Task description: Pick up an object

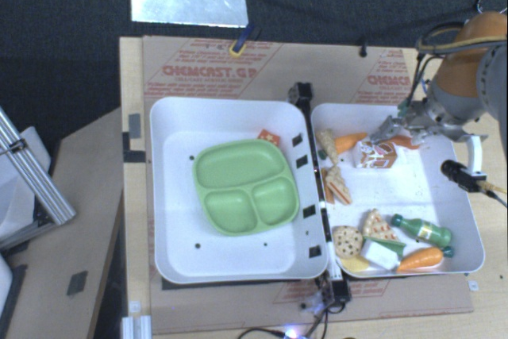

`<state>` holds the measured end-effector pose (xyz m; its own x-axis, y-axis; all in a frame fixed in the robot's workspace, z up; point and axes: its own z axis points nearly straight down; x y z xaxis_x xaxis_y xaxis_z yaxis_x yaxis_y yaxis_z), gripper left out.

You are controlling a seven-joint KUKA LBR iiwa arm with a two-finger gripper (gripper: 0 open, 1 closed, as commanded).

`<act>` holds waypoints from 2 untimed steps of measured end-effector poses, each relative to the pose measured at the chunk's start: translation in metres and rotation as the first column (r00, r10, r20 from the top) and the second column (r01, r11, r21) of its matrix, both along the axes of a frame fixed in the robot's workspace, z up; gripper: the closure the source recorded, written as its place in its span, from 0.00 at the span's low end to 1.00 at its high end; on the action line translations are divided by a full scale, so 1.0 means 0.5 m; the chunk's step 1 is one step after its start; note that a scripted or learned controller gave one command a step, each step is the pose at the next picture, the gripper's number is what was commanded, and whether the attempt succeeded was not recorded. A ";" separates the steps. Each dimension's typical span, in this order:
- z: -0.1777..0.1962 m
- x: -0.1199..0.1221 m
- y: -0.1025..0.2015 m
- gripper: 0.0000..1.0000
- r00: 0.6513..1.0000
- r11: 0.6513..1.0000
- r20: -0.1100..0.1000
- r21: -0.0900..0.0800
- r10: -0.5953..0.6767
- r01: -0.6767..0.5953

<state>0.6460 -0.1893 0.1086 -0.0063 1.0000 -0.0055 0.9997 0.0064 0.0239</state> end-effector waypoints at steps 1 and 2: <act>0.022 0.002 0.002 1.00 1.000 1.000 0.002 0.003 0.001 -0.001; 0.126 0.022 0.014 1.00 1.000 1.000 -0.017 0.003 0.000 0.000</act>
